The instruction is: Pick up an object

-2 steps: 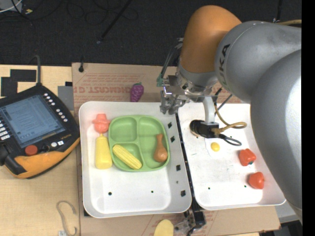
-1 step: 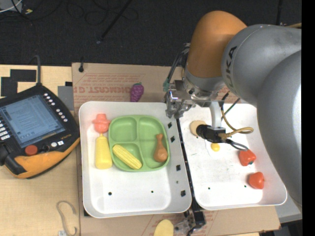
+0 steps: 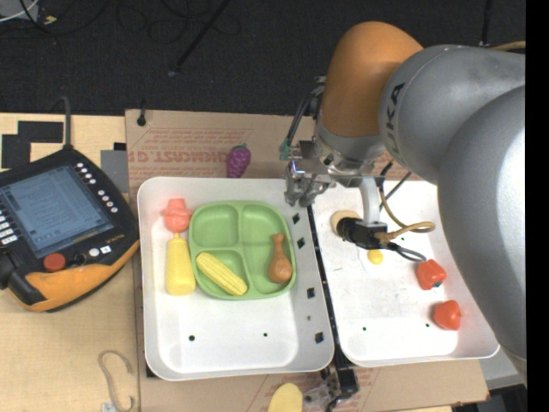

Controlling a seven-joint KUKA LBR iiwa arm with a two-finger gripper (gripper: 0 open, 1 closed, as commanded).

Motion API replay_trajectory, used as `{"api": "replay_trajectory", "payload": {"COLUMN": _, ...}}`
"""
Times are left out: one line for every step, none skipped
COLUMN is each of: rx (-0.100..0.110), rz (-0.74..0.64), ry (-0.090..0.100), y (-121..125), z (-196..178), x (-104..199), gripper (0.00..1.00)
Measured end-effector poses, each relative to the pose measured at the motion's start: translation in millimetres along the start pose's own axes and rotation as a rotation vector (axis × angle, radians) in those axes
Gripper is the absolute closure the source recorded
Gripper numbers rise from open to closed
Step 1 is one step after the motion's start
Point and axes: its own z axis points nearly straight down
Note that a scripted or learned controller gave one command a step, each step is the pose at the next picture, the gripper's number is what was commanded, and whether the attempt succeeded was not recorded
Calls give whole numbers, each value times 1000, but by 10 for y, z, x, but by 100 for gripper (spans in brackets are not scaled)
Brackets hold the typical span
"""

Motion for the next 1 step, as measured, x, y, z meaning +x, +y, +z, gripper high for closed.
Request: {"api": "replay_trajectory", "payload": {"rx": -2, "rz": 3, "ry": 0, "y": 20, "z": 8, "x": 14, "gripper": 100}}
